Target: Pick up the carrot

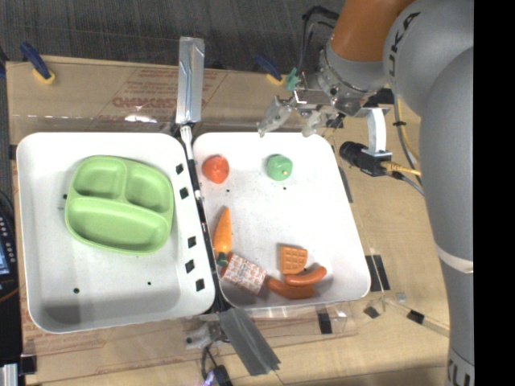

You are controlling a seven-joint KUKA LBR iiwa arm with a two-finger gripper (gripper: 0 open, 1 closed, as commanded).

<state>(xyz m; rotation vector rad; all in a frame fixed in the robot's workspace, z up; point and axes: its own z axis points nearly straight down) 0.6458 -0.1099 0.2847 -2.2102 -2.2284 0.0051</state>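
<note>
Two shallow white bins side by side on a tan bench [402,215] with cardboard sheet [121,87] under the far edge; dark ribbed floor or mat [121,10] along 12 o'clock. Left bin [40,215] holding a green divided plate [121,203]. Right bin [338,215] with carrot [223,232] at its 9 o'clock edge, lying lengthwise against the divider wall, thin tip toward 12. Just below the carrot, a small patterned box [243,273], touching or nearly so. Sausage [298,281] and waffle piece [293,258] at 6 o'clock, touching each other. Tomato [215,168] at 11 o'clock, green apple-like ball [279,166] at 12 to 1 o'clock. Gripper [294,119] above the right bin's far rim at 12 o'clock, fingers spread apart, nothing between them, well apart from the carrot. Blue clamps [39,63] on the cardboard at the far side. Grey metal strip [190,79] standing up between bins at 12 o'clock. Black tape marks [378,273] on the bench at 4 o'clock.
</note>
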